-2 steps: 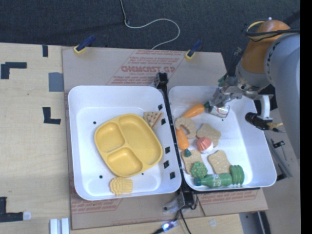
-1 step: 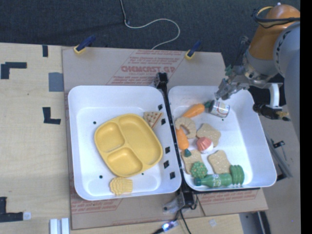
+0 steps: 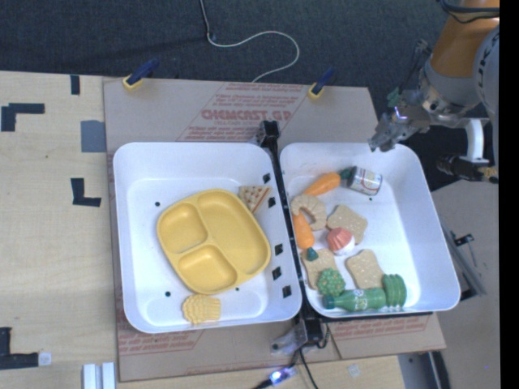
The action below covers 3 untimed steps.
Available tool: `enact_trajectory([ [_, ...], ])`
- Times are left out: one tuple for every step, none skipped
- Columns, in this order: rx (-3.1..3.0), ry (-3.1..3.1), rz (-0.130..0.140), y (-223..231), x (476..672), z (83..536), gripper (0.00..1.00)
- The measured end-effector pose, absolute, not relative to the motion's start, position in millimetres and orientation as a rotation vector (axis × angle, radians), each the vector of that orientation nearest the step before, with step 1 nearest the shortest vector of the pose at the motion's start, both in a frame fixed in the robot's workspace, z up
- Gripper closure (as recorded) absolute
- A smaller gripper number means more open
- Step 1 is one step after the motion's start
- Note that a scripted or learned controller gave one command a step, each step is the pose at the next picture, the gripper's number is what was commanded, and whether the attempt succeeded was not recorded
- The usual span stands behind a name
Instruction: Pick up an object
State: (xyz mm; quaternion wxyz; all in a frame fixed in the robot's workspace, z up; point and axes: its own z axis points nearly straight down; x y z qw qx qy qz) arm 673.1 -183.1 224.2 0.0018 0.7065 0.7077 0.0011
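Note:
The right bin holds several toy foods: an orange carrot, a small metal can, a second carrot, toast slices, a red-and-white piece, broccoli and a green bottle. My gripper hangs above the bin's far right rim, up and right of the can, touching nothing. Nothing shows between its fingers.
The left bin holds a yellow divided plate, a cracker and a yellow corn piece. Both bins rest on a cardboard sheet held by clamps. A cable runs across the back.

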Motion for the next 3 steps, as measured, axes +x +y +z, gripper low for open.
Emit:
enact_trajectory([
  [2.219, 2.227, -0.003, -139.3, 653.9, 216.3, 1.0],
  [2.218, 2.229, -0.002, -94.5, 635.3, 212.0, 1.0],
  [2.22, 2.228, -0.005, -56.2, 604.1, 206.5, 1.0],
])
